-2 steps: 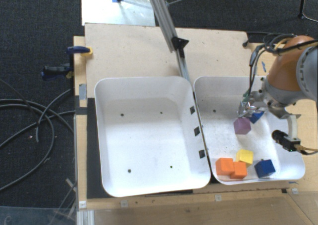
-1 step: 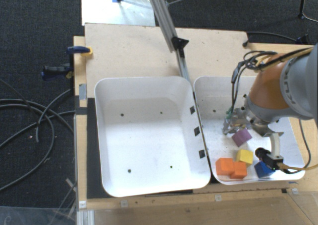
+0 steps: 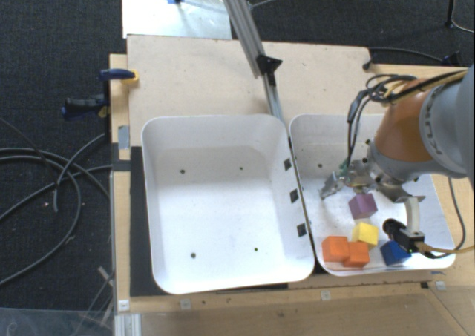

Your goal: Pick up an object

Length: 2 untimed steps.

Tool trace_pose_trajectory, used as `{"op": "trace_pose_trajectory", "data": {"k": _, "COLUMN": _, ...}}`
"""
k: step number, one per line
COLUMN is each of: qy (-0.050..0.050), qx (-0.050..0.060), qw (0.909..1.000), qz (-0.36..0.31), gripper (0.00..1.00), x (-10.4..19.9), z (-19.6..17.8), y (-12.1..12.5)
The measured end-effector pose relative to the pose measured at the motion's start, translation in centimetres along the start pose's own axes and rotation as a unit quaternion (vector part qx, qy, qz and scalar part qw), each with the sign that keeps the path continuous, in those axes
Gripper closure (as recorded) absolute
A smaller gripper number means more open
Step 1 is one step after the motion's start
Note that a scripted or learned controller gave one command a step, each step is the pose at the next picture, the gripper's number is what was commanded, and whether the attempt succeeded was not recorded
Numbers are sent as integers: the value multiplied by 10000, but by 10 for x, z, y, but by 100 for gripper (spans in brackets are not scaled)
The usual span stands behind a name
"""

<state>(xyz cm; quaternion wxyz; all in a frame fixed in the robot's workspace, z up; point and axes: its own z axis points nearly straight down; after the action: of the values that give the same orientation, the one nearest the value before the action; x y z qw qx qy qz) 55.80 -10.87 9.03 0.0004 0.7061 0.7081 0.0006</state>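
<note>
- Purple block (image 3: 363,205) sits just below our pincer (image 3: 355,182), in the right bin (image 3: 315,134).
- Whether the pincer is wide or narrow, we cannot tell.
- We judge this the approach step; next calls for lowering onto it.

Your arm (image 3: 438,127) enters from three o'clock, grey with the orange band (image 3: 401,134) bulging above the wrist. It bends down toward seven o'clock, and the gripper (image 3: 343,181) hangs low at its tip, cables looping over the wrist.
</note>
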Motion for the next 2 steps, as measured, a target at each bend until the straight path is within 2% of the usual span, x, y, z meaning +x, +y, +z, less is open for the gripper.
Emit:
{"op": "trace_pose_trajectory", "data": {"k": 1, "qy": -9, "qx": 19, "qw": 10000, "qz": 39, "gripper": 0, "x": -58, "z": 0, "y": -47}}
{"op": "trace_pose_trajectory", "data": {"k": 2, "qy": -4, "qx": -14, "qw": 10000, "qz": -5, "gripper": 100, "x": -54, "z": -11, "y": -43}}
